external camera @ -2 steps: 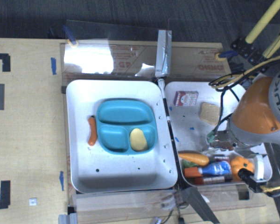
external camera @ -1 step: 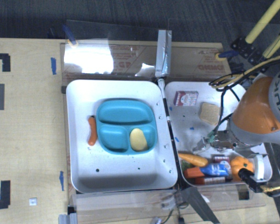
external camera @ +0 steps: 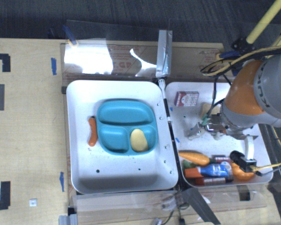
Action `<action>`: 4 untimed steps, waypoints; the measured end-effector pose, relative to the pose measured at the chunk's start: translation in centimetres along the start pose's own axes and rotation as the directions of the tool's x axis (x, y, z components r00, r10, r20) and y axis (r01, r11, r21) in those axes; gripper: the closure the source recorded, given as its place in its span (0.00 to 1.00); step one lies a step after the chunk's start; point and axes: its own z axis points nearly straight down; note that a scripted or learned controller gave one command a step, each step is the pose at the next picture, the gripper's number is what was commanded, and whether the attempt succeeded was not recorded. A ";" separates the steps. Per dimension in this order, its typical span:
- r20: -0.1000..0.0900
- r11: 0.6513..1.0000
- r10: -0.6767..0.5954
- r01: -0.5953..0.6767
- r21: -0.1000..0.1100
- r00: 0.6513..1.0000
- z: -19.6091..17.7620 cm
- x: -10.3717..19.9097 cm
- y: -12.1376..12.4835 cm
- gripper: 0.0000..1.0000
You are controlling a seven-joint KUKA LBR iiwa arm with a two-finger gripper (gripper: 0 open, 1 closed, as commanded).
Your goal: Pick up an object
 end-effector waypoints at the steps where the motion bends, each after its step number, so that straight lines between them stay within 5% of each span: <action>1: 0.000 0.989 -0.147 0.147 -0.001 0.989 0.0 -2.4 -5.9 0.00; 2: 0.002 0.990 -0.144 0.144 -0.006 0.990 -1.1 -2.5 -5.7 1.00; 4: -0.001 0.998 -0.062 0.062 -0.001 0.998 -1.1 -2.5 -4.2 1.00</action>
